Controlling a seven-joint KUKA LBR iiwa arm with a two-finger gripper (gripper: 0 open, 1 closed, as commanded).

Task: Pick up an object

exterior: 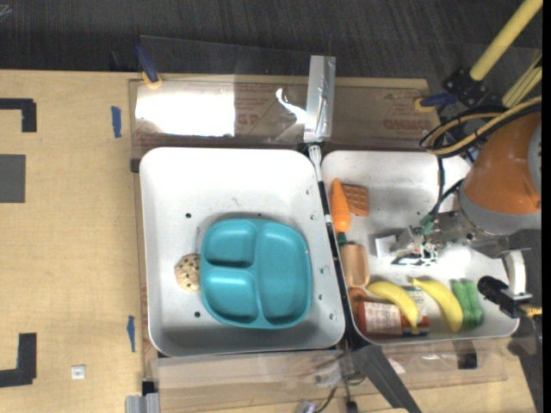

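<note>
The right bin (387, 166) holds the pickable clutter: an orange carrot (340, 206) against its left wall, a waffle-like tan piece (356, 199) beside it, a hot dog (354, 265) below, then a red can (379, 317) lying on its side, two bananas (398, 300) and (442, 300), and a green pepper-like piece (467, 304) along the near wall. The gripper (411, 246) hangs low over the middle of this bin, just above the bananas; its state cannot be told, and nothing is visibly held. The grey arm (508, 179) enters from the right. The left bin (172, 188) bears a teal divided plate (256, 271) with a cookie (188, 272) touching its left edge
</note>
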